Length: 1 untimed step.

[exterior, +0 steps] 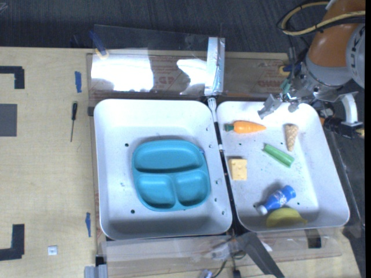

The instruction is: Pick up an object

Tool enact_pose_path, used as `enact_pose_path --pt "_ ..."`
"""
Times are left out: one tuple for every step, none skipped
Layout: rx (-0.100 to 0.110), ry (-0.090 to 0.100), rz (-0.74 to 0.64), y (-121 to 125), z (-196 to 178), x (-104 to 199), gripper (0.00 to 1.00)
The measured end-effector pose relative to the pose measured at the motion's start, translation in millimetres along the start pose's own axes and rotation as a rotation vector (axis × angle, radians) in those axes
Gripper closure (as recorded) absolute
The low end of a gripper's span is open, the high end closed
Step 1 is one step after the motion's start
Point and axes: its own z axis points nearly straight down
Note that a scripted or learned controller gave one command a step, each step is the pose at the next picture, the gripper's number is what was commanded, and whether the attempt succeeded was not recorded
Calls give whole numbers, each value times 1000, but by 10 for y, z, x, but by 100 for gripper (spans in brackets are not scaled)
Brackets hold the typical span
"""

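Note:
The right bin (330, 172) holds several small items: an orange carrot (246, 127) at the far left, a tan cone (291, 136), a green stick (278, 155), a yellow cheese block (238, 168), a blue bottle (277, 199) and a yellow fruit (284, 216) at the near edge. My gripper (280, 103) hangs over the bin's far edge, above and to the right of the carrot. It is open, with nothing between its fingers.
The left bin (110, 126) holds a blue divided plate (171, 174). A clear plastic wall (214, 65) stands behind the bins. Yellow cables (301, 16) loop by the arm at the top right.

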Motion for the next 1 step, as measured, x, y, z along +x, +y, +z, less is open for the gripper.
enact_pose_path --pt "-15 -2 132 69 750 123 0"
